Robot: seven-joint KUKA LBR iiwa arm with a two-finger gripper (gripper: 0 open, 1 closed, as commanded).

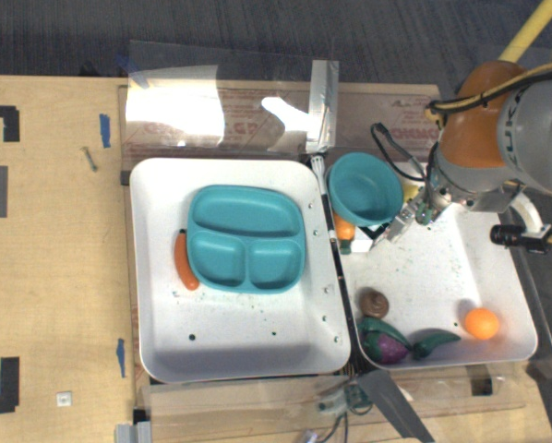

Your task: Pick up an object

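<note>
My gripper [398, 223] hangs over the back left part of the right bin [511, 275], right at the lower right side of a teal cup [363, 188]. The cup lies tilted in the bin's back left corner with its mouth facing up. I cannot tell whether the gripper touches it. A small orange piece [344, 231] lies just under the cup. Toward the front of this bin are a brown round item [375, 302], a purple eggplant [384, 344] with a green stem and an orange ball [482, 323].
The left bin [156, 321] holds a teal divided plate [246, 238] with an orange carrot [184, 262] along its left side. A dark green piece [436, 340] lies by the eggplant. A metal strip [322, 104] stands behind the bins.
</note>
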